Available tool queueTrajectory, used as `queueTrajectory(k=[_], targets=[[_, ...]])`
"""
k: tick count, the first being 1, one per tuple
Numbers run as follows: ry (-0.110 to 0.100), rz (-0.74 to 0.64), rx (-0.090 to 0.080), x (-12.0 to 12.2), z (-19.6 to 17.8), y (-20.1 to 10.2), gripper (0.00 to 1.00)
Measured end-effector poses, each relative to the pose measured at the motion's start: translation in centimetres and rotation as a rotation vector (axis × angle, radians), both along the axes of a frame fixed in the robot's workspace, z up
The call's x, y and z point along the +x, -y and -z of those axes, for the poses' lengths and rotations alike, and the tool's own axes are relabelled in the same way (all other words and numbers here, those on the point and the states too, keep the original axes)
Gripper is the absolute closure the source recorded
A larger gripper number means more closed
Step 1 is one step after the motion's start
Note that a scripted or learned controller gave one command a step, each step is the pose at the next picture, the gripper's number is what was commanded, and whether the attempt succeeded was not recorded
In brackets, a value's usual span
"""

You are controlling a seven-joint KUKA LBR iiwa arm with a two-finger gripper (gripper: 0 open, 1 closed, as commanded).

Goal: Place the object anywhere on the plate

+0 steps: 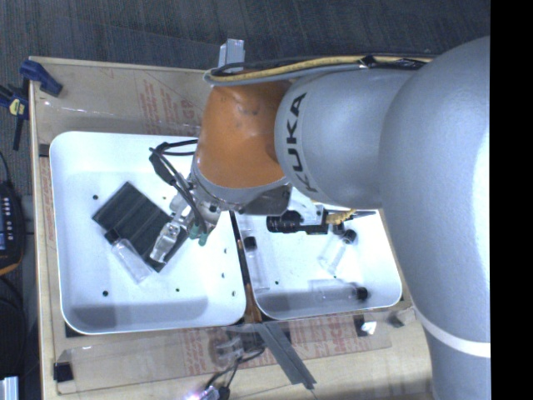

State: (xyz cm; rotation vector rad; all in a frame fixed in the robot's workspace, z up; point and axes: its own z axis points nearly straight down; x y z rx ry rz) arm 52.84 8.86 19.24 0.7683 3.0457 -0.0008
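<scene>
**Operator:** Report the position of the task object.

**Technician:** The black ribbed block (127,210) lies inside the view-left bin (67,152), roughly at that bin's centre. It is flat on the floor and turned at a slant to the bin's walls. A clear plastic piece (132,262) lies against the block's lower edge, towards the bin's near wall.

**Operator:** Report the pincer.

**Technician:** The pincer (175,238) is down inside the view-left bin, between the bin's centre and the wall it shares with the neighbouring bin. It sits at the end of the block that faces this shared wall and overlaps the block's corner. Whether it touches the block cannot be confirmed. Its state cannot be read either: the wrist hardware covers it, so open, closed or gripping cannot be told.

**Operator:** Report the arm.

**Technician:** The arm (366,132) crosses above the shared wall. Its orange band (237,140) stands over the view-left bin's far corner on that side.

**Operator:** List the other items.

**Technician:** The second bin (387,269) adjoins the view-left bin along the shared wall. It holds a small clear piece (331,258) and a clear tube (333,290) with a dark end, both well apart from the shared wall. Both bins rest on the wooden surface (125,90). A blue clamp (40,75) sits on the surface's edge, beyond the view-left bin's far outer corner.
</scene>
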Motion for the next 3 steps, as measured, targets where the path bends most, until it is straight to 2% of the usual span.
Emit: queueTrajectory(k=[1,2,3], targets=[[-0.003,0.163,0.000,-5.2,9.4,-2.4,0.00],[-0.001,0.313,0.001,-5.3,10.0,-10.7,0.00],[-0.002,0.308,0.000,-5.3,9.1,-10.7,1.00]])
